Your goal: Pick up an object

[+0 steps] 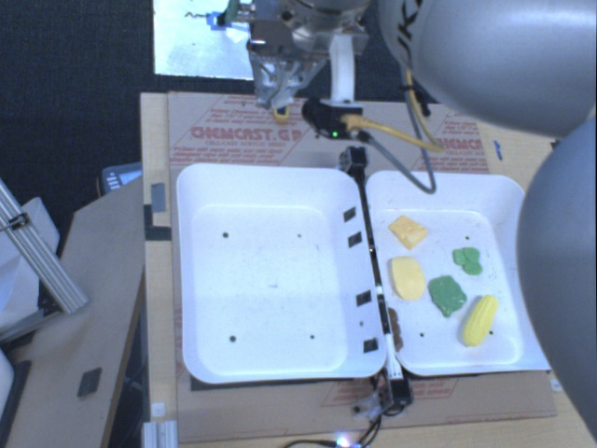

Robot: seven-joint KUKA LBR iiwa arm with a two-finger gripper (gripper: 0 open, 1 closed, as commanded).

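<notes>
Now, here is how things are sitting.

Things to pick: five small toy foods are lying in the right bin (504, 194), and none of them is being held.
Yellow wedge (408, 231): it is lying near the bin's back, close to the middle wall.
Pale yellow piece (407, 278): it is sitting just in front of the wedge.
Big green piece (448, 295): it is lying just beside the pale yellow piece, on its right.
Small green piece (467, 260): it is sitting a bit behind the big green one.
Yellow corn-like piece (479, 320): it is lying tilted, nearest the front right corner.
Left bin (196, 194): it is sitting right beside the right bin, touching it along the middle.
Gripper (281, 101): it is hanging high behind the left bin, over the brown board, well apart from the toy foods. Nothing is showing between its tips. I cannot tell if its tips are spread or pressed together.
Step, I think: the arm is waiting before the reach, so the pick is not yet begun.
Next move, I think: the gripper is needing to travel over the right bin, come down on one toy with space around it, and close on it.
Writing on the board (238, 134): red letters are reading "CHEMCAST", with more small words too blurry to read.
Writing on the arm (485, 35): big dark letters are showing, part of "KUKA", I think.
</notes>
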